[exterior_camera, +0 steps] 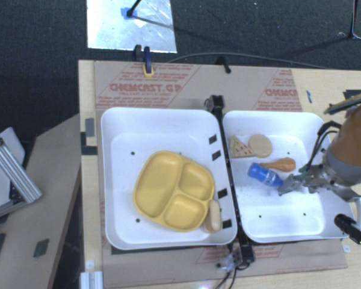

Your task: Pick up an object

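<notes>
The right bin (289, 224) holds a blue bottle (265, 174) lying on its side, an orange drumstick-shaped toy (278, 164) just behind it, a round tan disc (259, 144) and a tan wedge (239, 147). My gripper (290, 184) hangs low in this bin, right beside the bottle's right end, at the tip of the grey arm (349, 155) reaching in from the right. Nothing is visibly held in it.
The left bin (117, 161) holds a yellow divided plate (174, 189) with a small beige roll (213, 215) at its front right corner. A black divider (224, 161) runs between the bins. Bare white floor lies at the front of the right bin.
</notes>
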You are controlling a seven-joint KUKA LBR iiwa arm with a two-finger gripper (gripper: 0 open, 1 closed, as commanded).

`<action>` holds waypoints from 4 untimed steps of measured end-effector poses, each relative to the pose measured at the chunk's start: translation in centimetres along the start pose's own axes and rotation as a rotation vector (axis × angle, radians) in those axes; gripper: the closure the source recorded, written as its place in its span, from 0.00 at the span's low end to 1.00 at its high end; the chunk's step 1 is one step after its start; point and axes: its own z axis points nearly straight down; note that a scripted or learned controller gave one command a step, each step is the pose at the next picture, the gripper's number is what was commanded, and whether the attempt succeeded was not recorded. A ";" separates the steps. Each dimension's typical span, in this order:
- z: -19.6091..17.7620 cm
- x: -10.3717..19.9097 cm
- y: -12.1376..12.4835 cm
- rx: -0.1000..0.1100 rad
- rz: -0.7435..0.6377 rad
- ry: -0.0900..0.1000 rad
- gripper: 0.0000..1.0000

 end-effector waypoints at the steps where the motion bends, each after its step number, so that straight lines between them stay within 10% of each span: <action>1: -1.3 -0.1 0.1 -0.005 -0.001 -0.003 1.00; 4: -17.9 0.7 1.2 -0.008 -0.003 -0.003 1.00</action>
